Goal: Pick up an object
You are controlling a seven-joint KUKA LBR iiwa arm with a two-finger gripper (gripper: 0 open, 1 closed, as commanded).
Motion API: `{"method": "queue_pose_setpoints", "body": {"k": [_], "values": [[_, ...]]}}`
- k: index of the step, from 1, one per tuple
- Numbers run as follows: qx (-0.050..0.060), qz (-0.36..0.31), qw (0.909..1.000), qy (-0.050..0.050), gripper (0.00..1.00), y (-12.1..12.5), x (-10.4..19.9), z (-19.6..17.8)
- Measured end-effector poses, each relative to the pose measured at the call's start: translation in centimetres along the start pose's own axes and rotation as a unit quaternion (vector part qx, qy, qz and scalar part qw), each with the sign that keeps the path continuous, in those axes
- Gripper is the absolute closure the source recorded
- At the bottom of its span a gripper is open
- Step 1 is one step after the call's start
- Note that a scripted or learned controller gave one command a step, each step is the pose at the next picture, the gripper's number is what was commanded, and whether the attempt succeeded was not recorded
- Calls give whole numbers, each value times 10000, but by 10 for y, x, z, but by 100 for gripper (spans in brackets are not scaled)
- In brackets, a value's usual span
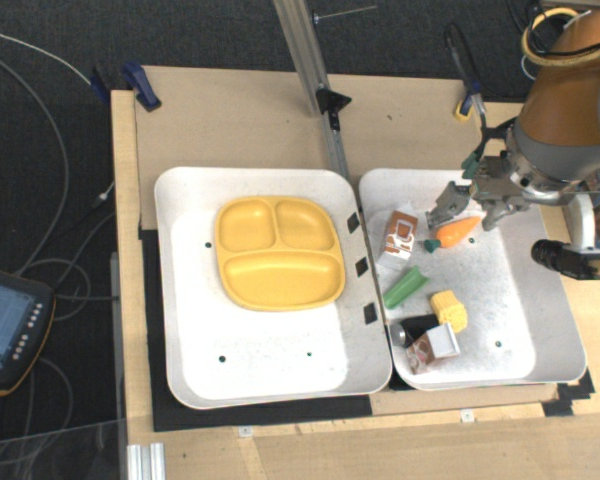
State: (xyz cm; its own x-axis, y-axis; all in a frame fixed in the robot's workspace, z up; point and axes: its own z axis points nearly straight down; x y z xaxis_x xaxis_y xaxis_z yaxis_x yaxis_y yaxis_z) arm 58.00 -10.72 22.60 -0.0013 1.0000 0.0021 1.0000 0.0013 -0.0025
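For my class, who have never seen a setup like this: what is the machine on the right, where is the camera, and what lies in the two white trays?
One camera looks down at a slant on a wooden bench. The grey and orange machine is a robot arm; its gripper hangs over the right bin, right at an orange carrot-like toy. Whether it grips the toy is unclear. That bin also has a small carton, a green stick, a yellow corn toy and a brown box. The left bin holds a yellow divided plate.

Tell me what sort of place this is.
Probably a robotics lab workcell: a bench with two white bins, toy food such as a carrot and corn, and a teach pendant among floor cables.
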Motion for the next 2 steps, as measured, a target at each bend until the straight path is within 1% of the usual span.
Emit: {"method": "queue_pose_setpoints", "body": {"k": [1,2], "values": [[-4,3,10000,-1,0,0,0,0],[30,5,10000,2,0,4,7,60]]}}
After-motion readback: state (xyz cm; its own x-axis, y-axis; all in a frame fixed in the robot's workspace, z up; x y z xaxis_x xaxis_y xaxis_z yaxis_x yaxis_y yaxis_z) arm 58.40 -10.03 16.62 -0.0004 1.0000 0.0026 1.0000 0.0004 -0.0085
